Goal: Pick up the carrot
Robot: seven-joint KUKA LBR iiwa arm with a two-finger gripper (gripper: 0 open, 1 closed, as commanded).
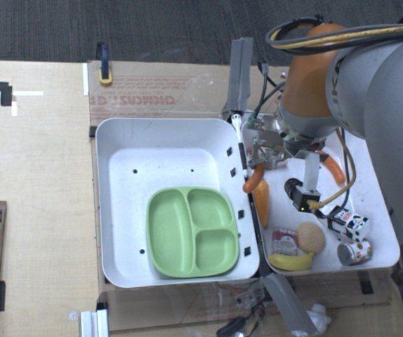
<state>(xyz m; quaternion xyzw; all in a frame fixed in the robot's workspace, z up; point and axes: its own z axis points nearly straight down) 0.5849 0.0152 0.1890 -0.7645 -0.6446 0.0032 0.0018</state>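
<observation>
Two shallow white bins sit side by side on a bench. The left bin [117,188] holds a green divided plate [193,232] with three compartments, lying toward its near right part. The right bin [384,216] holds the remaining objects. The grey arm [377,83], with its orange band [310,76] above the wrist, reaches in from the right and points down over the far left part of the right bin. The gripper [263,161] hangs just above the dividing wall between the two bins. An orange carrot [260,194] lies along the left wall of the right bin, its far end directly under the gripper; a short orange piece at that end appears to sit at the fingertips, but whether the jaws are closed on it or merely resting over it cannot be told from this angle. A second orange piece [335,168] shows to the right, behind the cables. Toward the near edge of the right bin lie a banana [291,261], a round brown bread roll [311,238], a small red and white packet [283,241], a can [354,251] on its side, and a black and white patterned object [349,221]. A blue and yellow clamp [103,65] stands at the far edge of the bench.
</observation>
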